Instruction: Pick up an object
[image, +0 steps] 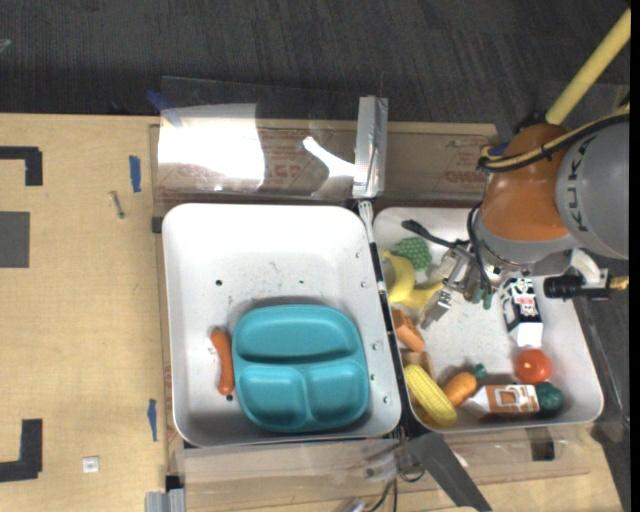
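While my arm reaches over the right bin (585, 375), my pincer (452, 290) hangs low near that bin's left wall, fingers parted with nothing between them. Just beside it lie a yellow banana (399, 280) and green broccoli (413, 250). Corn (429, 393), a carrot (460, 385) and a tomato (532, 364) sit along the near edge. The left bin (270, 240) carries a teal tray (299, 366).
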